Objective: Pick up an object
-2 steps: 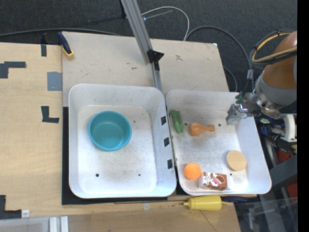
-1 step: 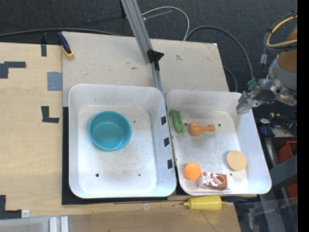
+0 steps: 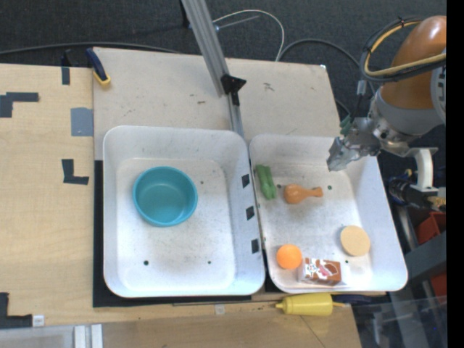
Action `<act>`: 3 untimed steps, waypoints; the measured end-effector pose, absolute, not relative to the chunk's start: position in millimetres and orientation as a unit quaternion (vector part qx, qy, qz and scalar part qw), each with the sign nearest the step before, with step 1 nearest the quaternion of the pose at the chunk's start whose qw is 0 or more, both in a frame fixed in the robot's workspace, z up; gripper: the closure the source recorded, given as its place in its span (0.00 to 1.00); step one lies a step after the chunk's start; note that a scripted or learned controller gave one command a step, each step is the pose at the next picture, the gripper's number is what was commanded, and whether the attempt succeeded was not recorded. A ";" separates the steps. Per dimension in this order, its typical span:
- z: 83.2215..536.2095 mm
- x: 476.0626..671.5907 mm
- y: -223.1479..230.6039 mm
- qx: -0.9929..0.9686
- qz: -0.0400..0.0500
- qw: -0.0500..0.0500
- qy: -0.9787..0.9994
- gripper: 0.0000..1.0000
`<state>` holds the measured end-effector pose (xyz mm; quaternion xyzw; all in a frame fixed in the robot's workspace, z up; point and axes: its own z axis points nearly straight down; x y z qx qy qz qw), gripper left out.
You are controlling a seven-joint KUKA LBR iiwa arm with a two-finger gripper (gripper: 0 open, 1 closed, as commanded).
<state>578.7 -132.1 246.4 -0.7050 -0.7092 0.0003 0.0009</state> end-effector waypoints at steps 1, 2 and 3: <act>249.4 583.6 -74.0 -0.705 0.000 0.001 -0.710 1.00; 236.2 594.9 -28.0 -0.705 0.001 0.001 -0.709 1.00; 223.2 605.4 22.3 -0.705 0.001 0.001 -0.709 1.00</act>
